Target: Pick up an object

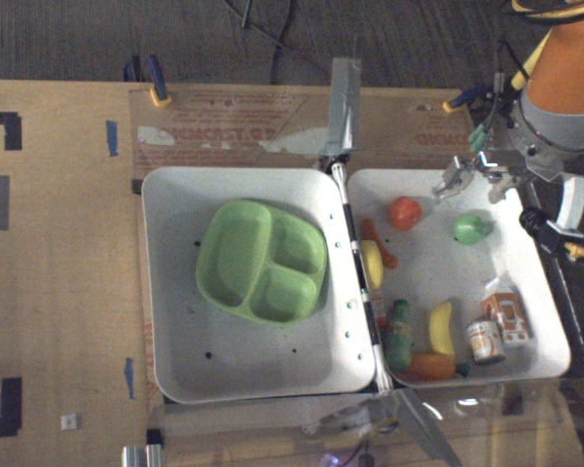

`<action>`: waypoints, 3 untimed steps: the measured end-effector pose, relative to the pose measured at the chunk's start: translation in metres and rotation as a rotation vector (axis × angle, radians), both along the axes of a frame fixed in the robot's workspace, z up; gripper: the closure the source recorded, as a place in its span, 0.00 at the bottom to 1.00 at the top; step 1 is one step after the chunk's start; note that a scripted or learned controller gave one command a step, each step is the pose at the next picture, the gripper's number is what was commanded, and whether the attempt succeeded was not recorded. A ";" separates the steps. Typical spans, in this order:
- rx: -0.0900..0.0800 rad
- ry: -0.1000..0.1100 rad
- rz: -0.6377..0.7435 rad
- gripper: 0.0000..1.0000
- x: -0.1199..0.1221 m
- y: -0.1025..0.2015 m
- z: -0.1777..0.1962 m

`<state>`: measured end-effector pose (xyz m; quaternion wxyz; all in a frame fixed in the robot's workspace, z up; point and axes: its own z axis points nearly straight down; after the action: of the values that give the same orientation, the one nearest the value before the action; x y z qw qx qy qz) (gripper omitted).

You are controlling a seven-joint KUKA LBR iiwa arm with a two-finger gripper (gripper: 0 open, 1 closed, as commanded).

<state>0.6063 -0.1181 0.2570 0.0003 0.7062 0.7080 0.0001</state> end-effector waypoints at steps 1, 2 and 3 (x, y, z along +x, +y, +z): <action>0.000 0.000 0.018 0.00 -0.037 -0.042 -0.114; -0.002 -0.006 0.082 0.00 0.035 -0.074 -0.170; 0.014 0.020 0.073 0.00 0.059 -0.088 -0.169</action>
<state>0.6657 -0.2063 0.0883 -0.0116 0.6800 0.7331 -0.0022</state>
